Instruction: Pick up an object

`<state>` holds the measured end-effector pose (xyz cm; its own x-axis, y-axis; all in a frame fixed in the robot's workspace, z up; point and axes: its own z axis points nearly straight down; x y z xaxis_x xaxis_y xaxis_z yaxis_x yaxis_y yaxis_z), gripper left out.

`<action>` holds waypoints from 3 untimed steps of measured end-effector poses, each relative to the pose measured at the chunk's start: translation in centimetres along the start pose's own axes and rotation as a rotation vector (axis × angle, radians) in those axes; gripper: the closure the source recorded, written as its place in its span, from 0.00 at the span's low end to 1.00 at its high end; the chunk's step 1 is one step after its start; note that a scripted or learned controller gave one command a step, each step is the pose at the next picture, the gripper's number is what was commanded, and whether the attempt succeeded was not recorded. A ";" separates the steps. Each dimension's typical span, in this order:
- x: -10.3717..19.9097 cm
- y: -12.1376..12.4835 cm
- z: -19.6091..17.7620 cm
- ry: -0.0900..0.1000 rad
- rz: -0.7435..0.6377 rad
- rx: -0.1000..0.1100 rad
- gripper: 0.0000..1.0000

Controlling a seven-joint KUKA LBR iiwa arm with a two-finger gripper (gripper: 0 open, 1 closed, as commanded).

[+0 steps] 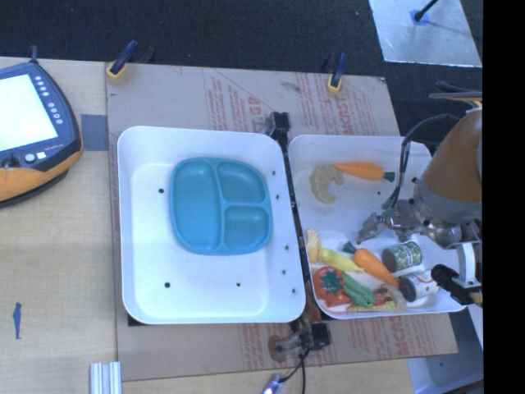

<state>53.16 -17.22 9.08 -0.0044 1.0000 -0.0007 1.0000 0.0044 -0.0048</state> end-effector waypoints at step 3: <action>1.4 12.4 -0.2 0.002 0.000 0.000 0.00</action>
<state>65.59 -15.79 9.18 -0.0042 1.0000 0.0012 1.0000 0.0042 -0.0050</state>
